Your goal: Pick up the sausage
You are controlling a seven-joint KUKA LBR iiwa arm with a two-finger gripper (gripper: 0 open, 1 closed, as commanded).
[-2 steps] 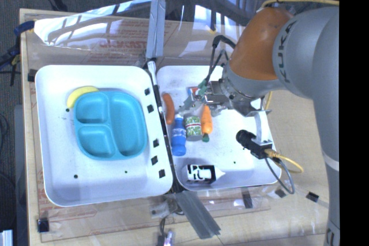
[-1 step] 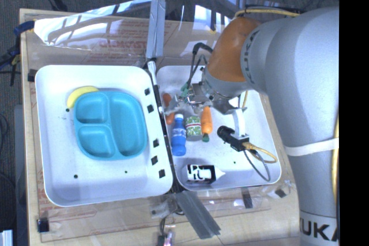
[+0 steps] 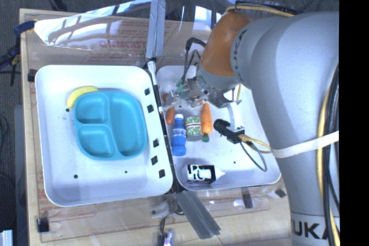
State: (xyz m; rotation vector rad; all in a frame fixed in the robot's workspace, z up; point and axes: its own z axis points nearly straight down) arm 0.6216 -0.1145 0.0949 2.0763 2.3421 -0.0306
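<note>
Hovering my gripper (image 3: 185, 94) low over the right bin (image 3: 260, 173) — finger state I cannot tell — I judge the approach underway; the sausage (image 3: 170, 116), probably that orange-brown piece beside the blue bottle (image 3: 178, 134), needs a centred descent.

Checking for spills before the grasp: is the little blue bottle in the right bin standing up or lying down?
Lying down. The blue bottle rests on its side on the right bin floor, white cap toward the far edge, beside an orange piece.
</note>
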